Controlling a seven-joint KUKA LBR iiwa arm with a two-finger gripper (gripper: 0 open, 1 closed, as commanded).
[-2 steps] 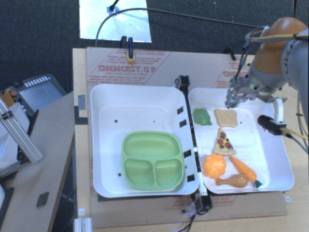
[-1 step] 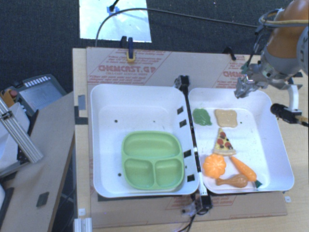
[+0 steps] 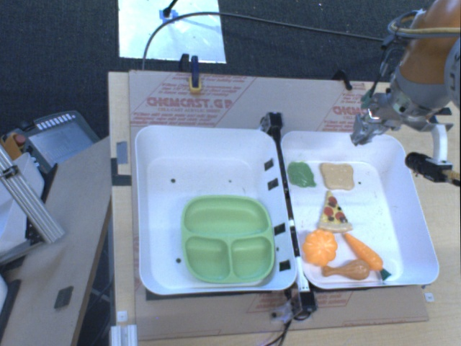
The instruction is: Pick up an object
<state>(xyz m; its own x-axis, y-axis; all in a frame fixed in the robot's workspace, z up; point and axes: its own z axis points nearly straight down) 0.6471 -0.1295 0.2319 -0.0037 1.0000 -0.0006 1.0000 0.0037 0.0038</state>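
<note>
The right bin (image 3: 407,193) holds a green leaf (image 3: 301,174), a tan slice of toast (image 3: 337,176), a pizza slice (image 3: 334,213), an orange pumpkin-like fruit (image 3: 320,246), a carrot (image 3: 364,251) and a brown chicken drumstick (image 3: 347,269). My gripper (image 3: 361,134) hangs above the bin's far rim, up and right of the toast. It touches none of the food.
The left bin (image 3: 162,157) bears a green three-part plate (image 3: 228,238) near its front. A black divider clip strip (image 3: 281,193) runs between the bins. A metal sheet and cables lie behind the bench; grey equipment stands at the left.
</note>
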